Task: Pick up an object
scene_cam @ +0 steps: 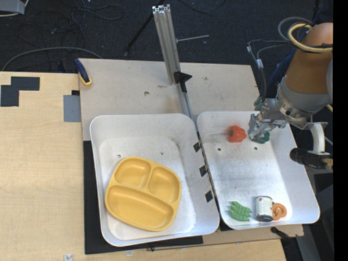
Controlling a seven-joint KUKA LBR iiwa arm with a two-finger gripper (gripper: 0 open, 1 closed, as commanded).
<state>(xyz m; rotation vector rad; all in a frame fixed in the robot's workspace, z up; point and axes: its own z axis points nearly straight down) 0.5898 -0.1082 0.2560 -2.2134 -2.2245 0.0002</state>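
Observation:
In the right bin [283, 184], a small red round object [236, 134] lies near the far edge. My gripper [260, 132] hangs low over the bin just to the right of it, close but apart from it. A small dark green bit [263, 138] shows at the gripper's tip; what it is I cannot make out. At the bin's near edge lie a green leafy object [240, 211], a small white can [263, 207] and an orange ring-shaped object [279, 211].
The left bin [109, 129] holds a yellow divided plate [143, 192]. A metal post [167, 42] stands behind the bins, and black clips [202, 170] run along the wall between them. A wooden board [38, 167] borders the left side.

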